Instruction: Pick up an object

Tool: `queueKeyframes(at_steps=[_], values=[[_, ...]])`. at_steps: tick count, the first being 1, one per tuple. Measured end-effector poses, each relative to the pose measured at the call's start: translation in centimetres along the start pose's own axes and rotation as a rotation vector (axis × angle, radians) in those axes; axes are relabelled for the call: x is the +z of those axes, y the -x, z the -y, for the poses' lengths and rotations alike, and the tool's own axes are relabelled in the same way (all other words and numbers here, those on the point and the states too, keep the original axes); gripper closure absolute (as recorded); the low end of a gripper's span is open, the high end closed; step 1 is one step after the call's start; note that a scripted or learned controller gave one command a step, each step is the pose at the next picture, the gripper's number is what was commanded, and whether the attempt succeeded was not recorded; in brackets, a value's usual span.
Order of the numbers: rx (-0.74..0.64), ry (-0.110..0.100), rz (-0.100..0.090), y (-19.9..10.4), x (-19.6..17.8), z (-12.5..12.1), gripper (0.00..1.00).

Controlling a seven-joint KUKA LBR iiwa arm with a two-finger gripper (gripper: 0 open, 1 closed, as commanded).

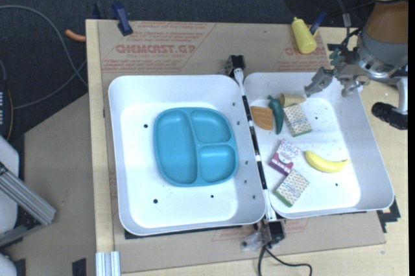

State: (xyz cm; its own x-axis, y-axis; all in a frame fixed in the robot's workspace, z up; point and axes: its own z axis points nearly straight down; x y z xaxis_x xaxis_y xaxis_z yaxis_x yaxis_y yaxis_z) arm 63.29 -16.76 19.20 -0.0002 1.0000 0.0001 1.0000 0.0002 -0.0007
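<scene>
A blue divided tray (194, 145) is seen lying in the left bin (130, 100). In the right bin (369, 158), close to the divider, an orange-brown wedge (262, 117) and a dark green piece (277, 114) are crowded together, with a patterned packet (297, 120) just beside them. Lower down lie a purple packet (284, 157), a second patterned packet (292, 187) and, a little to their right, a banana (326, 162).

The gripper (332, 80) is held over the bin's upper right, its fingers spread apart with nothing between them.

Should it be lowered onto the crowded group, two items could be nudged or clamped at once. The flat packets could be slid aside rather than gripped, and the curved banana could be squeezed out.
</scene>
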Motion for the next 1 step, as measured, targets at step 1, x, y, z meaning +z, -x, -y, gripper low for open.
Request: queueKeyframes(at_steps=[1], values=[[-0.002, 0.012, 0.001, -3.74, 9.46, -3.74, 0.00]])
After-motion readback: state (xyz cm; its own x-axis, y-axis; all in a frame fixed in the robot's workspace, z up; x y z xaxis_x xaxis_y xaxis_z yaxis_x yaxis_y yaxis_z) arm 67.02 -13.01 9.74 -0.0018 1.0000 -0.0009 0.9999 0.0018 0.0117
